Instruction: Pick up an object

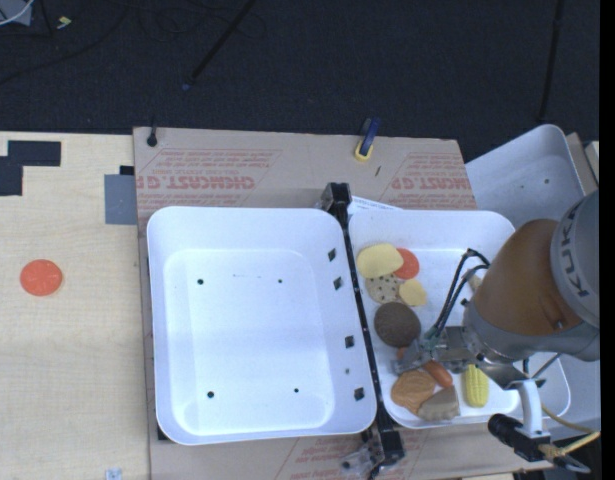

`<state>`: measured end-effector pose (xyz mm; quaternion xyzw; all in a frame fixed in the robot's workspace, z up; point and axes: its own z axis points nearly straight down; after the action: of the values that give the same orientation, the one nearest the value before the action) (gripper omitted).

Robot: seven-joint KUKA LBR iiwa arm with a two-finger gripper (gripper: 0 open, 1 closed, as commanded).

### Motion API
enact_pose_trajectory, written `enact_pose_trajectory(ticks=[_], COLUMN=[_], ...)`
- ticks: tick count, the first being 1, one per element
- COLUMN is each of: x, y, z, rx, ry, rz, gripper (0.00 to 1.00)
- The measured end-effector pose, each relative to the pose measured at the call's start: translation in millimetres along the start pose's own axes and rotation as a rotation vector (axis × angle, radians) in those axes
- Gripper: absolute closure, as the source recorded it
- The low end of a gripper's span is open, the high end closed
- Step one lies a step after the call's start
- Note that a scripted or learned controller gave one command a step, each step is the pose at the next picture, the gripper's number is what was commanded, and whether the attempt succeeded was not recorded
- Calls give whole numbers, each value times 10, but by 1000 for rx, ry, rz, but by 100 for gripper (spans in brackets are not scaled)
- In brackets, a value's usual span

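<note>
Two white bins share the tabletop; jaws point(427, 351) hang low in the right bin point(492, 230) beside a brown ball point(396, 323); whether apart or together, I cannot tell.

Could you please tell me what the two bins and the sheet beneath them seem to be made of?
The left bin and right bin look like moulded white plastic with a smooth, slightly glossy finish: rounded corners, a soft sheen on the walls. The sheet under them appears to be plain brown corrugated cardboard, matte, with red printed lettering and a flap seam, though the corrugation itself is not visible.
</note>
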<state>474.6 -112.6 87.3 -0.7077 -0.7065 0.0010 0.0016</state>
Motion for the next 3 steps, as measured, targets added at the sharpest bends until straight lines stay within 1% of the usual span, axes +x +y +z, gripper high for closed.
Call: enact_pose_trajectory(ticks=[1, 2, 3], x=[265, 240, 251], y=[542, 511, 856], z=[-3, -100, -1], rx=[-5, 2, -2], ry=[1, 1, 0], rz=[-5, 2, -2], gripper=[0, 100, 100])
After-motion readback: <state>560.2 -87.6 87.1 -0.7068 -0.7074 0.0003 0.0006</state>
